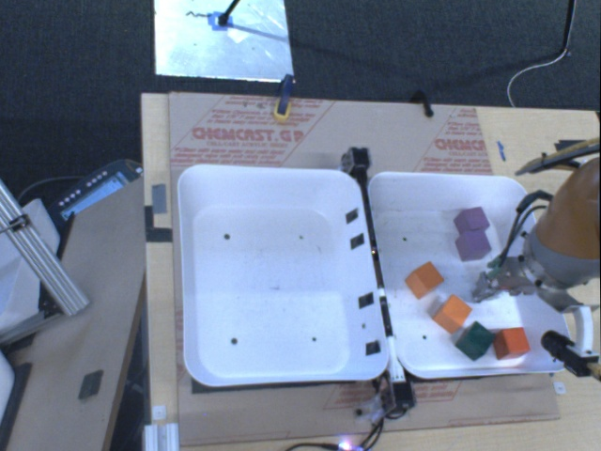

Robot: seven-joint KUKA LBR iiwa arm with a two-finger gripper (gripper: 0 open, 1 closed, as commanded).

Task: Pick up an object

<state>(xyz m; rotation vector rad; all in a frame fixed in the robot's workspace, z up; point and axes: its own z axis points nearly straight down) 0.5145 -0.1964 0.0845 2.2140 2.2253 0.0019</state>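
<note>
While your gripper (490, 285) hovers at three o'clock of the orange cube (453, 313), jaw state seemingly untellable, no pick is done.

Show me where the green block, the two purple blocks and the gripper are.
green block (475, 340), camera view, its top face.
purple blocks (471, 232), camera view, where the two meet.
gripper (486, 286), camera view, the tip over the right bin.

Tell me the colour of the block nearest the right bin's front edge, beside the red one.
Dark green block, seen clearly in the camera view.
</note>
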